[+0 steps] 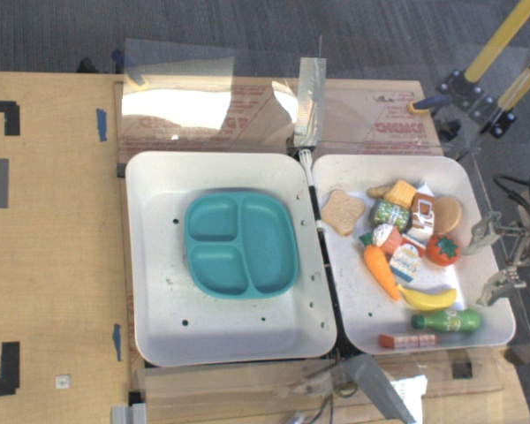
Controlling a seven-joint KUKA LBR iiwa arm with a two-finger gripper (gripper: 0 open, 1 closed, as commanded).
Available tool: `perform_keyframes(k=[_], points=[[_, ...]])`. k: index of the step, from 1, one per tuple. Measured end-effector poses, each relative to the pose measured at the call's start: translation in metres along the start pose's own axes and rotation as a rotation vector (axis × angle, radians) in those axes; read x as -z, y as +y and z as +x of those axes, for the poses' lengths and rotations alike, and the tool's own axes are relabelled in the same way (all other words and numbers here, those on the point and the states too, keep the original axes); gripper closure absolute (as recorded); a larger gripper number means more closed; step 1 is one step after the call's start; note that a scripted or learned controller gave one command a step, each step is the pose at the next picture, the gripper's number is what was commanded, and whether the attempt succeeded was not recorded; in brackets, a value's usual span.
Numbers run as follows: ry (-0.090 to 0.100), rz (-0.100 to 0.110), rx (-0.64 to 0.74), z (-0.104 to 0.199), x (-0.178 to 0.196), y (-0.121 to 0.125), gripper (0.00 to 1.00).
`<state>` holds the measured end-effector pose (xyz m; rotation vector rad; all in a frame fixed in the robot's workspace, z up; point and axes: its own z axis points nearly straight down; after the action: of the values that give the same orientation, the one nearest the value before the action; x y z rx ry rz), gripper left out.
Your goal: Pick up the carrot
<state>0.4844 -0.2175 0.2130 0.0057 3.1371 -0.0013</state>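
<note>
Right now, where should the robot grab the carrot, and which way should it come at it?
Probably from straight above, pinching across the middle of the carrot. It lies flat and slanted in the right bin, its narrow end toward the banana. Its left side faces bare bin floor, so a finger fits there; the toy pack crowds its right side, so close the fingers carefully there.
</note>
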Motion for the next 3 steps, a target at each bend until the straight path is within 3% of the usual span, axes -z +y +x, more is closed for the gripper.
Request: perform_keyframes(k=[1,2,3], points=[[-0.011,0.002,-0.238,0.001,-0.109,0.044,0.0],[-0.032,0.01,-0.326,-0.003,-0.119,0.103,0.0],[-0.011,-0.005,-0.287,-0.031,-0.017,0.182,0.0]])
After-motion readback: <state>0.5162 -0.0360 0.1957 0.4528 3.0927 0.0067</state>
